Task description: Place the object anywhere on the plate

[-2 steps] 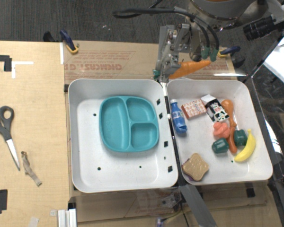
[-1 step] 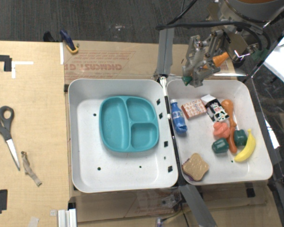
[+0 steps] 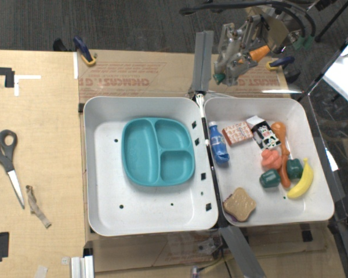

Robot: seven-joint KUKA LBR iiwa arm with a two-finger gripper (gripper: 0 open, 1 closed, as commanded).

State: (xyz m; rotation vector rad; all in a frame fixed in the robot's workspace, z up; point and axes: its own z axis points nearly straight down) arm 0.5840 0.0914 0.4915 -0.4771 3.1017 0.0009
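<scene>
A teal plate (image 3: 158, 151) with three compartments lies in the left bin (image 3: 104, 201), nothing on it. The right bin (image 3: 319, 204) holds several toy foods: a blue bottle (image 3: 218, 145), a red-and-white box (image 3: 238, 132), a black-and-white carton (image 3: 265, 133), a carrot (image 3: 281, 141), a pink piece (image 3: 271, 157), a green pepper (image 3: 269, 179), a banana (image 3: 301, 181) and a bread slice (image 3: 239, 204). My gripper (image 3: 229, 71) hangs raised over the cardboard just behind the right bin's back left corner. A small orange piece (image 3: 258, 53) shows beside it; whether it is held is unclear.
A grey divider bar (image 3: 202, 57) runs up from between the bins, close to the gripper's left. Blue clamps sit at the cardboard's back edge (image 3: 84, 51) (image 3: 278, 62). Scissors (image 3: 6, 155) lie on the wooden bench at far left.
</scene>
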